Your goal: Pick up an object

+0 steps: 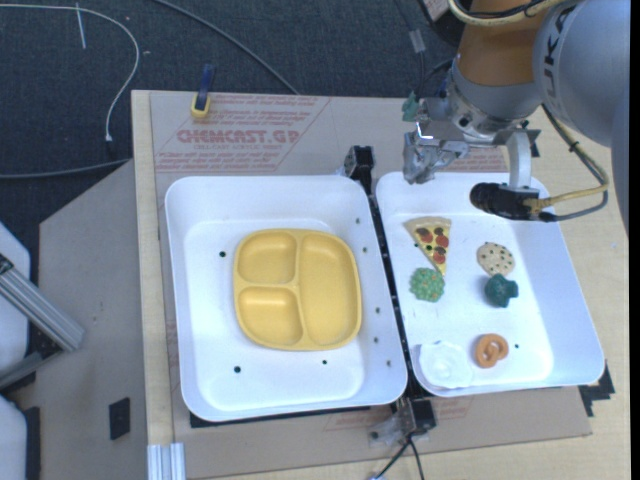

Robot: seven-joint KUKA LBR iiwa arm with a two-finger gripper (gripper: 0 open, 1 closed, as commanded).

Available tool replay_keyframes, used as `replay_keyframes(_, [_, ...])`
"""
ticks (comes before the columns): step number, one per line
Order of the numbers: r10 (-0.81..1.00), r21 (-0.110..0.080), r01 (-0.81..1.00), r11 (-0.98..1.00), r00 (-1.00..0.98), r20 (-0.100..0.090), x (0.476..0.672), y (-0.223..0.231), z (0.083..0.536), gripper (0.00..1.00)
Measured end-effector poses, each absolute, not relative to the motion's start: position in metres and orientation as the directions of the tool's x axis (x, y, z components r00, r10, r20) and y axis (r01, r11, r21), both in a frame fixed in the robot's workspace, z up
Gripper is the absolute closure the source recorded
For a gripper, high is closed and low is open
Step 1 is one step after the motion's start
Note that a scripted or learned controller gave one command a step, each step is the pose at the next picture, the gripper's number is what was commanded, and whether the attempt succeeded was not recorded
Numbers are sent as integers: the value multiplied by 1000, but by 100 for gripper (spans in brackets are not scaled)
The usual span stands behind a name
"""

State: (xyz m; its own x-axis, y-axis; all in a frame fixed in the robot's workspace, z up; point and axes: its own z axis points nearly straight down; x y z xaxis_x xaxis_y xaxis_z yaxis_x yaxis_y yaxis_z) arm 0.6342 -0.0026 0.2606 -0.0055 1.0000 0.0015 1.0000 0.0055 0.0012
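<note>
A yellow 3-compartment plate is lying in the left bin. In the right bin, a pizza slice toy is sitting nearest the gripper, with a green broccoli piece just below it. The gripper is hanging above that bin's top-left corner, grasping nothing; whether its claw is released I cannot tell. It should be centering over the slice before descending.

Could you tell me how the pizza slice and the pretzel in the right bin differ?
The pizza slice is a flat yellow triangle with red and green toppings; the pretzel is a small orange-brown knotted ring. The pizza slice lies near the bin's far end, close to the gripper; the pretzel lies near the front rim. Both are toy foods resting on the right bin floor.
</note>
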Motion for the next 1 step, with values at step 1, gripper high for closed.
replay_keyframes(1, [1000, 2, 1000, 5, -5, 1, 646, 52, 253, 100])
